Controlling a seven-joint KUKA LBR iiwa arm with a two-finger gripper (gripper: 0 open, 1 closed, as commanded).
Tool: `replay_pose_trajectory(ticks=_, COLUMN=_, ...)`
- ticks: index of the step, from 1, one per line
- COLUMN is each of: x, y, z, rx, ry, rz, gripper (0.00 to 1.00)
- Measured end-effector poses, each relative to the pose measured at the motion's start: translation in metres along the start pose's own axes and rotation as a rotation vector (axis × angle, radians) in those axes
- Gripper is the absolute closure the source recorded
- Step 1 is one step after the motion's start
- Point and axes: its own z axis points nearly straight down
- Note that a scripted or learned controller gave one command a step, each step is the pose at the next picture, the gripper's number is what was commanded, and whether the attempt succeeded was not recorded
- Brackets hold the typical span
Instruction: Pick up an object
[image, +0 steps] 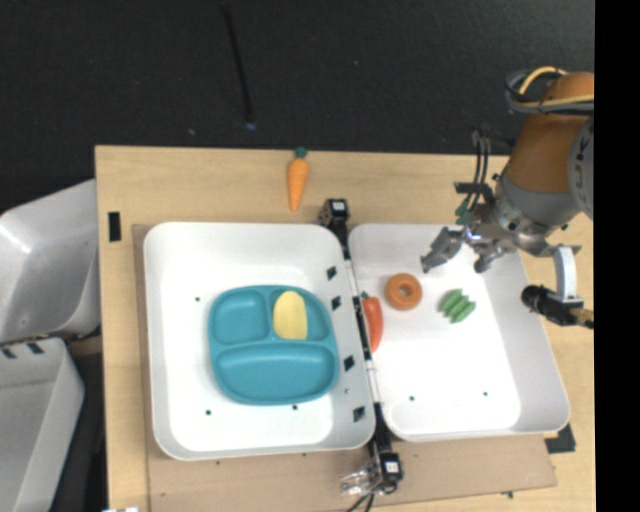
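A: Over the far edge of the right bin (540, 400), the gripper (462, 252) is seen, hung from the grey arm (540, 170) with the orange band. The fingers (438, 255) are spread apart, and nothing is gripped between them.

B: Noted. Candidates for the pick?

A: Three things are found in the right bin. An orange ring (404, 292) is lying flat toward the far left part of the floor. A green piece (458, 306) is placed just beside it, nearer the middle. A red piece (373, 321) is pressed against the left wall, by the seam between the bins. None is touched by the gripper; the ring and the green piece are both near it, on the near side.

B: Left bin?

A: A blue divided plate (272, 372) is set in the middle of the left bin (175, 400). A yellow piece (290, 315) is held in its far right compartment. The other compartments are seen bare.

B: Anything on the bench itself?

A: A toy carrot (297, 180) is laid on the bench (125, 330) beyond the far edge of the left bin, green top pointed away. Black clips (334, 211) are fitted along the seam between the bins.

B: Labels, brands, writing?

A: No legible writing can be made out on any item; the picture is too coarse for small print.
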Motion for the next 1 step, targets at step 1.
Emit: replay_pose_trajectory(ticks=1, x=-0.0018, y=0.0026, z=0.0629, rx=0.002, ry=0.000, rz=0.002, gripper=0.00)
